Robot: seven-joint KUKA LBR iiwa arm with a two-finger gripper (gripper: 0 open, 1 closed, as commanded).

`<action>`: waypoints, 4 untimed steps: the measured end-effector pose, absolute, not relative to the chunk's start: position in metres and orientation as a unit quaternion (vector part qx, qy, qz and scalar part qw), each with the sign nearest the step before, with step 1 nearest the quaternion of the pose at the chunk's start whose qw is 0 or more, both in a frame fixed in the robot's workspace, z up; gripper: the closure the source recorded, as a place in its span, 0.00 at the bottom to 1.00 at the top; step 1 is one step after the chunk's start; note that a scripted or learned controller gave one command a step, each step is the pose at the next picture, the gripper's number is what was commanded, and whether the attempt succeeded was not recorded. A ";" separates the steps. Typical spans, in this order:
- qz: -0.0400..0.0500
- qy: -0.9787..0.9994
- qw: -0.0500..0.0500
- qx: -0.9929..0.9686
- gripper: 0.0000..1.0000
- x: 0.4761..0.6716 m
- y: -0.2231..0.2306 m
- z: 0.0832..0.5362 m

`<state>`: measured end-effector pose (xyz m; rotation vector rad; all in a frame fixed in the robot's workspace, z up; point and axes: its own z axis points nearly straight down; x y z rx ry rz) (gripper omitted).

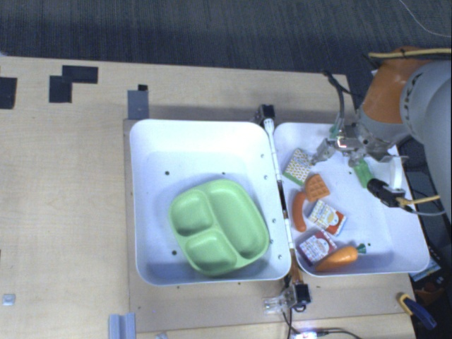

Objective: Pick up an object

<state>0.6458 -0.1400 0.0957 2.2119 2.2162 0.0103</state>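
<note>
The right bin [402,249] holds several small toys. A green-and-white checkered packet [297,165] lies at its upper left, with an orange waffle piece [317,187] and a red sausage [299,211] below it. Two printed snack packets [327,217] [316,246] and a carrot [339,257] lie near the front wall. A small green item [362,173] sits just under the wrist. My gripper [340,145] hangs low over the bin's back part, right of the checkered packet. I see nothing clearly held in it.
The left bin [152,189] holds a green divided plate [219,224]. A black divider rail [277,175] runs between the bins. The arm's orange band [385,94] and cables [388,191] overhang the right bin's back right corner.
</note>
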 end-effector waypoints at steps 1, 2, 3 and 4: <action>0.005 0.708 0.008 0.706 0.00 0.615 -0.112 0.091; 0.004 0.708 0.006 0.706 1.00 0.614 -0.111 0.099; 0.004 0.708 0.006 0.706 0.00 0.614 -0.111 0.099; 0.001 0.707 0.003 0.707 0.00 0.510 -0.145 0.087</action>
